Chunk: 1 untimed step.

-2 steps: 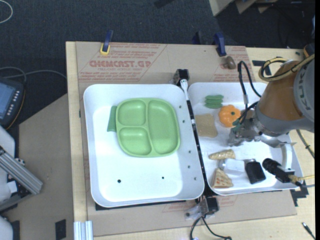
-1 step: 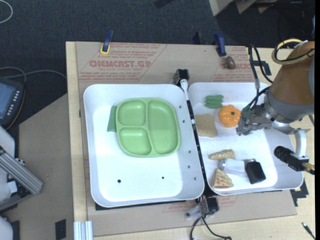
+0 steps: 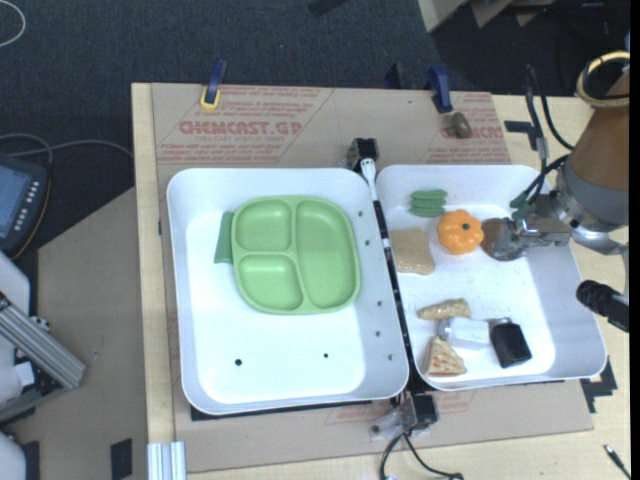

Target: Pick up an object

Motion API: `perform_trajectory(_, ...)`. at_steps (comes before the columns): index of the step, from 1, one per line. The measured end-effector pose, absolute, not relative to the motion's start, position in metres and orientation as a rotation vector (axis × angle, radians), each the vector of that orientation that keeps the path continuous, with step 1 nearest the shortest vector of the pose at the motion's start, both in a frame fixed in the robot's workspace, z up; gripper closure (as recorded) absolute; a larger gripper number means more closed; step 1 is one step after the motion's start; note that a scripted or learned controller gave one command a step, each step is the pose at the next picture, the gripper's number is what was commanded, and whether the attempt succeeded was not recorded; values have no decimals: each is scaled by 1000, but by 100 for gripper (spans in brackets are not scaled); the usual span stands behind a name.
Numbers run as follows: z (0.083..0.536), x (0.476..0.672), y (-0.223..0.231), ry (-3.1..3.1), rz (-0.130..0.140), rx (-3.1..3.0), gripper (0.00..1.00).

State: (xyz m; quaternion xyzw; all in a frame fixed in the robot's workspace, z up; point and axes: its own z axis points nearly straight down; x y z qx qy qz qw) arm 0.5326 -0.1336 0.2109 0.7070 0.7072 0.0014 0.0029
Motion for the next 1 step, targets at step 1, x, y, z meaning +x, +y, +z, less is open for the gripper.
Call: perform_trajectory(1, 226, 534, -134, 2220, 3, 2218, 100)
